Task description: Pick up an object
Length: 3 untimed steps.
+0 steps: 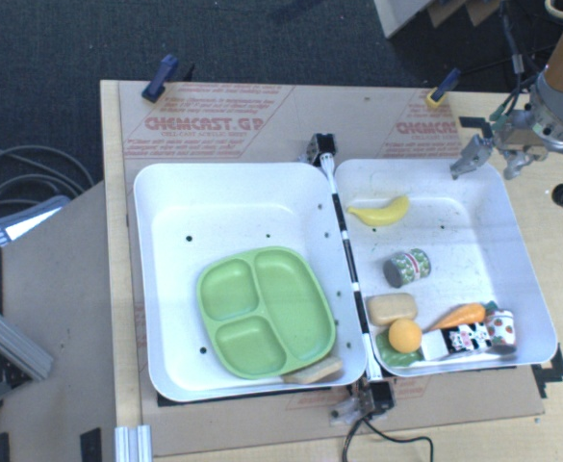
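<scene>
Step in hand, as judged: approach, with nothing yet picked. The gripper hangs over the far right corner of the right bin, fingers spread wide with nothing between them.

Next move, as judged: travel toward the near end of that bin or to the banana, descend over one chosen item, and close. The banana lies closest to the gripper and apart from its neighbours, so it looks the easiest candidate.

Right bin contents, placed from the banana:
- a small can on its side, just nearer the camera;
- a tan bread-like piece further toward the near wall;
- an orange ball, a carrot and a black-and-white carton, crowded at the near wall.

Left bin: a green divided plate, with a tan slab at its near edge.
</scene>
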### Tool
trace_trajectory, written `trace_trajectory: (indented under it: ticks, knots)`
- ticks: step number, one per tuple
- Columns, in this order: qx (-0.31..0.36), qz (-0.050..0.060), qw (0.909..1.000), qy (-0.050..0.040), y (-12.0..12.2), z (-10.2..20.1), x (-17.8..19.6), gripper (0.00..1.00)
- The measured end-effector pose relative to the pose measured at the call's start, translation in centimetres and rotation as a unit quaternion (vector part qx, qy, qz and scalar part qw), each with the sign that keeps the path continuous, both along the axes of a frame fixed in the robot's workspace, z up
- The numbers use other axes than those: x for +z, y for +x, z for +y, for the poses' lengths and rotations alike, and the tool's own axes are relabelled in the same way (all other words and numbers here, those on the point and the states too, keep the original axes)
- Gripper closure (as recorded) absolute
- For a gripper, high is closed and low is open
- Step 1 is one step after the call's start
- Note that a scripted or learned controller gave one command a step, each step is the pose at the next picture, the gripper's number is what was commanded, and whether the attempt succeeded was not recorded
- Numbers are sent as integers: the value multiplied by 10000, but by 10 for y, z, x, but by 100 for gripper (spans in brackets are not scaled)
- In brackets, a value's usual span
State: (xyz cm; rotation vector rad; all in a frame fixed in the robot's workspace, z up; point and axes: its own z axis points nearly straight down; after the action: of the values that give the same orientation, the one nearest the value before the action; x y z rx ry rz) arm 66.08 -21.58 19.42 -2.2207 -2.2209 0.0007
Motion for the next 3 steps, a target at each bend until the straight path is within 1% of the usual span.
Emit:
trace_trajectory:
  ticks: [1,2,3]
  knots:
    - [6,6,10000,7,-79,83,-16,0]
    - [2,10,10000,4,-95,116,-88,0]
    - [-4,7,10000,3,-115,122,-110,0]
